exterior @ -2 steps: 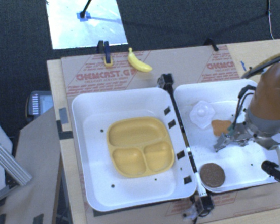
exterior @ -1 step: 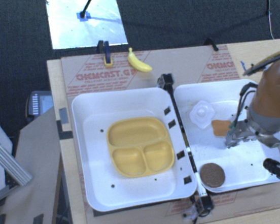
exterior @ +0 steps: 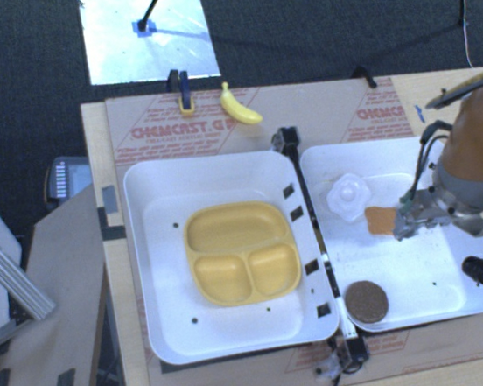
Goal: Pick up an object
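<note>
While low, claw (exterior: 402,226) perhaps touches orange piece (exterior: 381,219).

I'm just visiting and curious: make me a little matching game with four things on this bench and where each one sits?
Things:
1. yellow tray
2. banana
3. brown disc
4. clear cup

Places:
A. front edge of the right bin
B. on the board behind both bins
C. inside the left bin
D. back part of the right bin, beside an orange piece

Pairs: 1-C, 2-B, 3-A, 4-D
</note>
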### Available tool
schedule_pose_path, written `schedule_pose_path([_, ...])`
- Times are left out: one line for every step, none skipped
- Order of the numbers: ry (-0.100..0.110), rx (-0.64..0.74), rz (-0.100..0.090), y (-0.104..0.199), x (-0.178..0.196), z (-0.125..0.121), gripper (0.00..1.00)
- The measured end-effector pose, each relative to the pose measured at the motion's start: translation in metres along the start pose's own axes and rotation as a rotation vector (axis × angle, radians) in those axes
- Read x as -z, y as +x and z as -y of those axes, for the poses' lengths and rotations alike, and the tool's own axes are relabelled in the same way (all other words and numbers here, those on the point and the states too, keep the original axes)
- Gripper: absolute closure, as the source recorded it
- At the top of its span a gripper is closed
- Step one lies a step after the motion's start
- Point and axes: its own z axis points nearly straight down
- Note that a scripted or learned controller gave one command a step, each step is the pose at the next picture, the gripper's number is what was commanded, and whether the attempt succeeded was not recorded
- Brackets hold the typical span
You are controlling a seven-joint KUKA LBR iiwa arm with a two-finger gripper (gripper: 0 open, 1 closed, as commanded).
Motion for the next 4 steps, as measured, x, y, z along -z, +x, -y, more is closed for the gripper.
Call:
schedule_pose_path([-0.002, 0.0, 0.001, -0.01, 0.055, -0.006, 1.0])
schedule_pose_path([-0.001, 0.001, 0.001, -0.011, 0.097, -0.008, 1.0])
schedule_pose_path([0.001, 0.006, -0.003, 0.046, 0.104, -0.02, 1.0])
schedule_pose_path([0.004, 0.005, -0.003, 0.093, 0.094, -0.029, 1.0])
